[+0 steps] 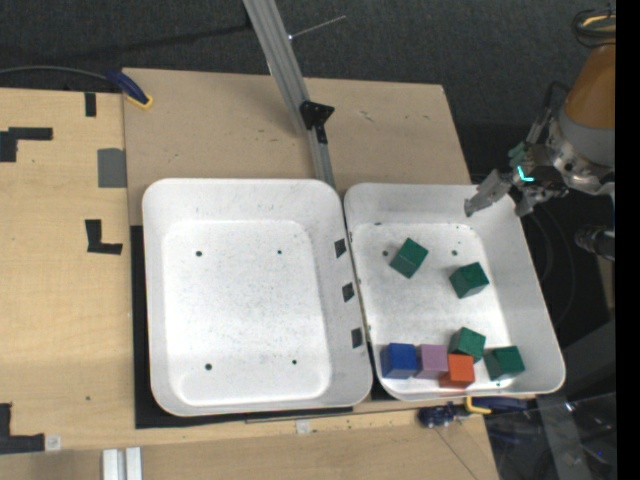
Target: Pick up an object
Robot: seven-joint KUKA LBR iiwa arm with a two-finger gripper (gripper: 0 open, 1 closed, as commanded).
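Nearest the lens, along right bin [530, 298] front wall: blue cube [400, 359], lilac cube [434, 358], orange cube [460, 369], all in a touching row. Dark green cube [467, 343] just behind orange one; another green cube [505, 361] beside it, at the front right corner. Further back, mid-bin: two green cubes [408, 258] and [468, 279], apart from each other, both tilted. Left bin [160, 298]: bare white floor, dark dots. Gripper [495, 194]: above right bin's far right rim, nothing seen between fingers; whether parted or closed cannot be told. Orange band [600, 93] above wrist, at right edge. Metal rail [285, 58] slanting across the bench behind both bins.
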